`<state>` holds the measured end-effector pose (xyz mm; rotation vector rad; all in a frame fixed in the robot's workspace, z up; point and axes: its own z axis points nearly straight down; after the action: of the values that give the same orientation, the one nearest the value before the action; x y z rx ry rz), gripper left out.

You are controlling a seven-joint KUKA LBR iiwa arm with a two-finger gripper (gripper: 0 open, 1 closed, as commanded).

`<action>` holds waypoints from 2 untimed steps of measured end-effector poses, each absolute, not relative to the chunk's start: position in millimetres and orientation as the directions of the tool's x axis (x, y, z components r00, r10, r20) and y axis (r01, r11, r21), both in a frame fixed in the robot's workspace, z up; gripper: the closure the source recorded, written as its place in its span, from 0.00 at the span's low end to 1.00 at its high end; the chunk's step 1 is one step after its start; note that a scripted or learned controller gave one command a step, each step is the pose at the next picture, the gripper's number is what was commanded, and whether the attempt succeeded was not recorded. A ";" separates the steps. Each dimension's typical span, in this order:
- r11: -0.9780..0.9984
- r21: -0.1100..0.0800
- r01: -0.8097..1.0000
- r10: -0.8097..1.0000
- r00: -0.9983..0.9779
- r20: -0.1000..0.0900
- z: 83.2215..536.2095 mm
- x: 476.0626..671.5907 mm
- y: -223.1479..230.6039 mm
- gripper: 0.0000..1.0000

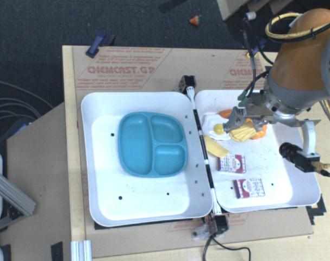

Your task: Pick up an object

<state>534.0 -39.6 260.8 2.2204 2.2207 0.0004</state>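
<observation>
My gripper [244, 125] hangs low over the back left part of the right bin [295, 192], and it looks open. Its fingertips [229, 127] stand on either side of a yellow crinkled food piece [241, 134], which lies on the bin floor. Close around it are a fried-egg toy [218, 129], a banana [216, 147], and orange pieces [225, 113] partly hidden under the gripper. Two small red-and-white cartons [231, 163] [248, 187] lie nearer the front.
The left bin [99, 189] holds a blue divided plate [152, 144]. A black divider rail [201, 145] runs between the bins. A black fitting on a cable [296, 156] hangs from the arm over the right bin's right side.
</observation>
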 end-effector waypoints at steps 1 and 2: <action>0.001 -0.003 1.000 1.000 -0.001 0.001 257.0 529.9 3.9 1.00; 0.000 0.001 1.000 1.000 0.000 -0.001 263.0 551.4 -33.5 1.00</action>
<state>551.4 -33.5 263.0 2.2207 2.2201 0.0008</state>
